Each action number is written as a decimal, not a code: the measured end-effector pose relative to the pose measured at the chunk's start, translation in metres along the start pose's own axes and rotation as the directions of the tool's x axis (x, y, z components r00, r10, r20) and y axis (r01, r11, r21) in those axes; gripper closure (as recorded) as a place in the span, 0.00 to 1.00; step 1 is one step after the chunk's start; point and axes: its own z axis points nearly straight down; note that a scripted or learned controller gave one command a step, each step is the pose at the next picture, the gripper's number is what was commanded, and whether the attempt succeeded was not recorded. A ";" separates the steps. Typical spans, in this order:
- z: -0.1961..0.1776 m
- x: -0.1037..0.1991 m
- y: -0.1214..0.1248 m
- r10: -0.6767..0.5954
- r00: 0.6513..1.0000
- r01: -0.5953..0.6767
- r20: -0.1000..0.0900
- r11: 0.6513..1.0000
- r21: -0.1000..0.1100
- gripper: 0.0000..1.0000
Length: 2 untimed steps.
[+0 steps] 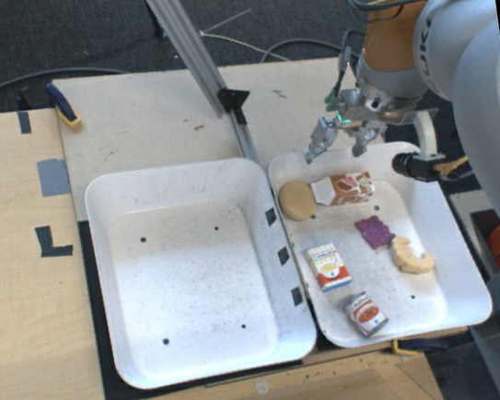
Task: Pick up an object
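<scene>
My gripper [343, 139] hangs open above the far edge of the right bin [451, 299], with nothing between its fingers. Just below it in that bin lie a tan round cookie-like piece [297, 199] and a white and red-brown packet [348, 188]. Further toward the front are a purple piece [375, 232], a pale croissant-shaped piece [412, 256], a small white and orange carton [328, 266] and a small red and white can [367, 313].
The left bin [115, 261] sits beside the right one. A slanted metal rail [196, 58] rises behind the bins. A blue and yellow clamp [63, 106] lies at the bench's far left.
</scene>
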 end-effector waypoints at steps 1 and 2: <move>-0.004 0.000 0.001 -0.001 1.000 0.001 0.002 1.000 -0.006 0.00; 0.045 -0.009 -0.001 0.001 1.000 -0.001 0.002 1.000 -0.001 0.00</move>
